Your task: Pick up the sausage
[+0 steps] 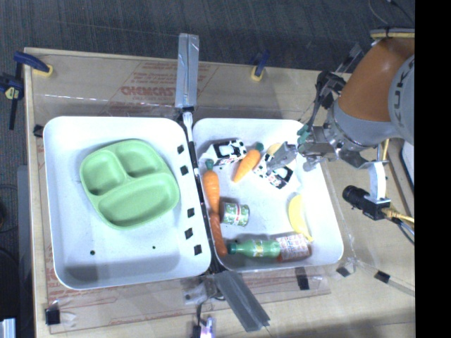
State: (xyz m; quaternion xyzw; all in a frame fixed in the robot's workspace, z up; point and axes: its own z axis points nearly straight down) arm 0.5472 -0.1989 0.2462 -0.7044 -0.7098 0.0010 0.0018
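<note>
While the gripper (280, 155) sits over the far right part of the right bin (331, 220), the sausage (217, 235) lies apart from it along that bin's left wall.

Of the 2 bins, the left bin (63, 210) carries 1 green divided plate (128, 182). In the right bin, the reddish-brown sausage lies lengthwise just below a carrot (211, 187), beside a small can (235, 213) and above a bottle (270, 247). A banana (299, 217) is near the right wall. The gripper is just above a black-and-white toy (275, 177); whether it is wide or narrow cannot be told.
</note>
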